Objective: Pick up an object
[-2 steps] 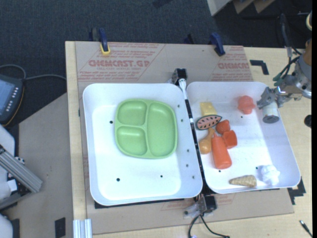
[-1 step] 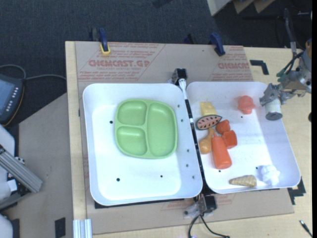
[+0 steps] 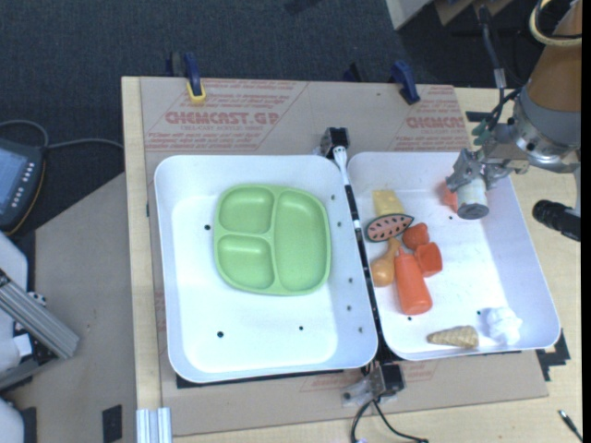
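The tool hangs over the far side of the right bin, away from most of the toys.

The tool [image 3: 468, 195] is above the right bin [image 3: 526, 275], past the orange bottle [image 3: 412, 284] and close to the bin's back wall. I cannot tell how far it is open, or if it has hold of anything; a small red bit shows right beside it, but it is too small to name. The toys to pick from lie around the orange bottle: a watermelon slice [image 3: 389, 226] and a yellow block [image 3: 385, 201] behind it, a cone [image 3: 453, 338] and a white crumpled thing [image 3: 501, 323] in front. If the tool drops straight down here, I think it may grab only air or bump the bin floor. The toys near the bottle sit tight together, so a grab there could push one away or catch two.
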`<state>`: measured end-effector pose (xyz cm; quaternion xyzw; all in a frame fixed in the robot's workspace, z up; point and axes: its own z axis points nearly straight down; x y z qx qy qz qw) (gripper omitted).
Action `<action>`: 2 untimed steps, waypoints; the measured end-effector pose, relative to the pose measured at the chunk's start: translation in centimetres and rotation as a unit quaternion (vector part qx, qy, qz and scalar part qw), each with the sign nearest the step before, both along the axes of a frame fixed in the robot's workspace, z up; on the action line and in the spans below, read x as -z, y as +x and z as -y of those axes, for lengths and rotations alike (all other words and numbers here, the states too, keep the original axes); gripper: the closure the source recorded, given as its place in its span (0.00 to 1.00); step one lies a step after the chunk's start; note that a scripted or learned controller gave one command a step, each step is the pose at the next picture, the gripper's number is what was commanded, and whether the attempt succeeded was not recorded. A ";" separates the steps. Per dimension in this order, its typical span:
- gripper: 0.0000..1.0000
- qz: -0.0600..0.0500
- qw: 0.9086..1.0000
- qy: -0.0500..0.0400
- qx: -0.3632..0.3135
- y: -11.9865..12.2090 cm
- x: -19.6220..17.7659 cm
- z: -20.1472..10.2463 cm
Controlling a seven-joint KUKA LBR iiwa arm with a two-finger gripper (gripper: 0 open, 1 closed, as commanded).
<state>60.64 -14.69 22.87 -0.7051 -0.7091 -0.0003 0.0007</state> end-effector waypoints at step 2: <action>1.00 -0.001 1.000 0.000 0.000 1.3 1.5 -11.0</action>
